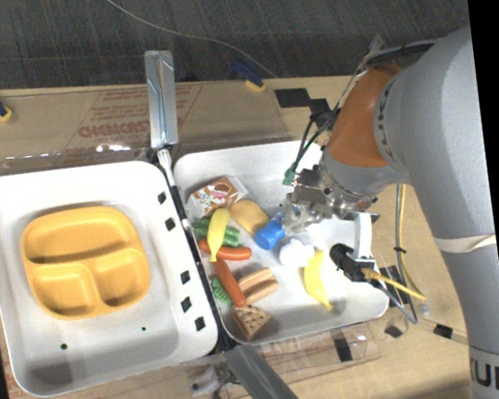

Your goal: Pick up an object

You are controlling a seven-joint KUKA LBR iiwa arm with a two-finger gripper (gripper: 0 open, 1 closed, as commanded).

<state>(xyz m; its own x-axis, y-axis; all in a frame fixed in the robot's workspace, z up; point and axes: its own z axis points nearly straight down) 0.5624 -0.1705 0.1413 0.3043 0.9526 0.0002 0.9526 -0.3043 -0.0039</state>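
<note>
Brown cardboard is covering the bench (59,118), and two white bins are sitting on it side by side. I am reaching in from the right, and my jaws (299,218) are hanging low over the right bin (254,159), near its middle. I cannot tell if they are open or closed, because my own wrist is hiding them.

Toy food is lying in a heap in this bin. A blue cup (270,234) is sitting just beside my jaws, with a small white ball (294,254) next to it. A yellow banana (316,278) is lying a bit lower, toward the bin's near edge. A red hot dog (231,253) and a bun with a sausage (258,283) are lying to the left, and a brown waffle piece (252,320) is resting in the bottom corner. A snack packet (214,194) is lying near the top.

The left bin (16,358) is holding a yellow tray (84,260) with three sections.
</note>
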